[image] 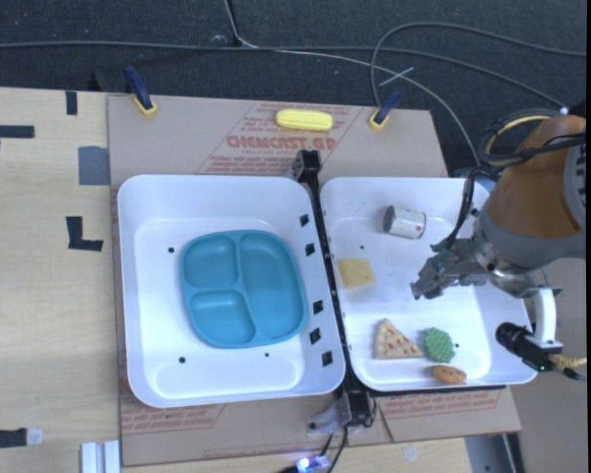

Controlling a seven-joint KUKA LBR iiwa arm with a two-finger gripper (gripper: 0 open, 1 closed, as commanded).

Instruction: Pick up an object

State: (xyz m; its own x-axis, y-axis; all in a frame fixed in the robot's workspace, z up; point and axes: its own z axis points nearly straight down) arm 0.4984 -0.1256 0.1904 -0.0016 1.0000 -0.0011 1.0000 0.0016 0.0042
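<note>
The right bin (374,197) holds a small grey and white cylinder (405,222) near its back. A pale yellow square piece (356,272) lies toward the bin's left side. At the front lie a waffle-like triangular slice (395,342), a green bumpy piece (437,344) and a small orange-brown piece (449,372). My gripper (428,281) hangs over the right half of this bin, between the cylinder and the green piece, with dark fingers pointing down and left. I see nothing between them.
The left bin (143,264) carries a blue divided plate (243,288). A yellow banana-like object (303,119) lies on the cardboard behind the bins, between two clamps. Cables trail across the dark floor at the back.
</note>
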